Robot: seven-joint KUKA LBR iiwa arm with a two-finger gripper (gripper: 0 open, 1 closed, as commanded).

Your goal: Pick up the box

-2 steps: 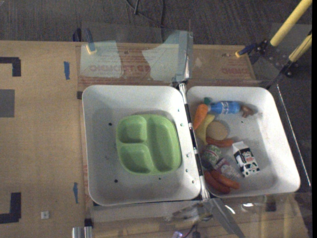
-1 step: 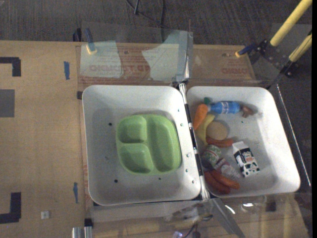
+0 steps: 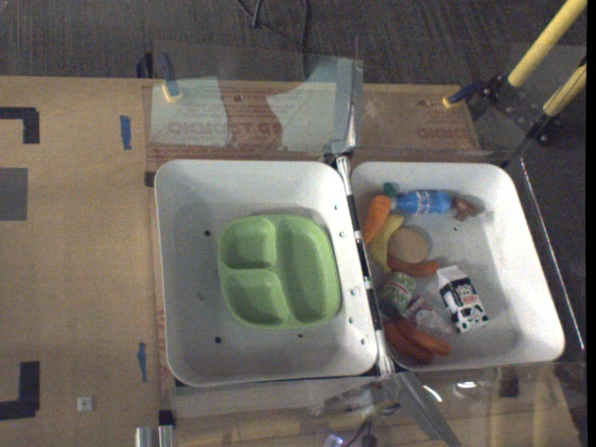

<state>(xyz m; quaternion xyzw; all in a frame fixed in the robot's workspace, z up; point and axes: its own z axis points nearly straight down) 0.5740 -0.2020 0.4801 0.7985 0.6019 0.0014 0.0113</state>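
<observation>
The box is a small white carton with dark print, lying tilted in the right bin, near that bin's front middle. It lies apart from the other items, just right of a small can and a clear wrapped piece.
The left bin holds a green divided plate. Along the right bin's left side lie a carrot, a banana, a round biscuit-like piece, sausages and a blue bottle. Yellow poles stand at the back right.
</observation>
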